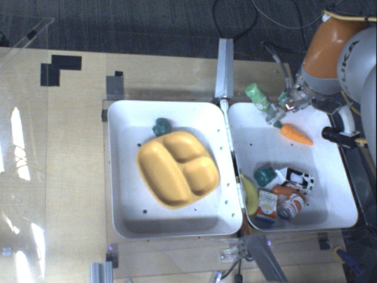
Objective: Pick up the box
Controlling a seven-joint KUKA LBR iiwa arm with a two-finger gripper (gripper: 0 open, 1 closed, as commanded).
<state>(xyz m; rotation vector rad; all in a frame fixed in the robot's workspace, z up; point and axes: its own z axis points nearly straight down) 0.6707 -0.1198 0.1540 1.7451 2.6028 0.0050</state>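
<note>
Box (pixel 267 207), a small carton with orange and white print, is seen lying in the near part of the right bin (pixel 336 158), close to that bin's near-left corner. It is crowded by other items: a yellow banana (pixel 250 194) lies just to its left along the bin wall, a teal object (pixel 265 175) sits just beyond it on the far side, and a red and white can (pixel 291 205) rests touching or nearly touching its right side. A black and white patterned item (pixel 297 180) is placed behind the can, with a slim red piece (pixel 284 190) between the two.

The gripper (pixel 281 112) is held over the far-left part of the right bin, well apart from the box. It hangs from the grey arm with its orange band (pixel 327 46), which enters from the far right. Whether the jaws are wide or narrow cannot be told, as they are small and blurred against the bin wall. An orange carrot (pixel 296 134) lies just to the near right of the gripper, and a pale green bottle (pixel 257 96) is tilted across the far rim just to its left.

In the left bin (pixel 126 217) a large yellow moulded shape (pixel 178 167) is spread over the middle, with a dark teal object (pixel 162 126) touching its far edge
</note>
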